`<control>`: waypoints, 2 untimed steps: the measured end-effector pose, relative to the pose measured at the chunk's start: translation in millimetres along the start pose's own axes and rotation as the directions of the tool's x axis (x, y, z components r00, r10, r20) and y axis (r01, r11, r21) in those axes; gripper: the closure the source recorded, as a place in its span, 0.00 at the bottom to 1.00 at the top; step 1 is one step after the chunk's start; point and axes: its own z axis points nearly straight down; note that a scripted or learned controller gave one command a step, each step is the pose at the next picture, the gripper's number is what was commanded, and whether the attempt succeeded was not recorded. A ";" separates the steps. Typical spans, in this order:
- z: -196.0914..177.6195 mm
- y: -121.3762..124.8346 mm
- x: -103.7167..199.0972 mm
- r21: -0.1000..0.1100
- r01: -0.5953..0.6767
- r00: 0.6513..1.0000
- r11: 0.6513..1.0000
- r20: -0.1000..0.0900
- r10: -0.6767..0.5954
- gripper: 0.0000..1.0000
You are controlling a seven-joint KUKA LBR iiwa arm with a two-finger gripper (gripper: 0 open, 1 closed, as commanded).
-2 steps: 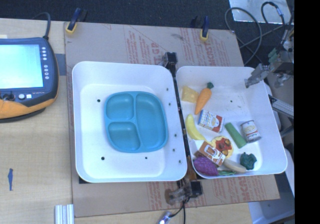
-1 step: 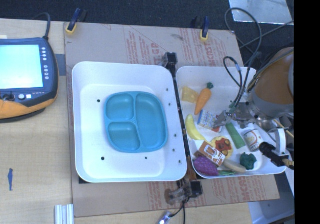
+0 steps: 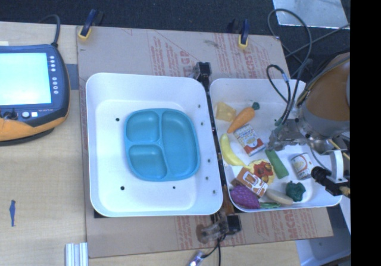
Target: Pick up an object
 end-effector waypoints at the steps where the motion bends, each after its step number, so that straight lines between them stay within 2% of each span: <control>1: 0.0 0.0 0.1 0.000 0.000 1.000 1.000 0.000 0.000 0.00; 2: 12.9 -52.3 43.2 -0.001 -0.006 1.000 1.000 0.002 0.006 0.00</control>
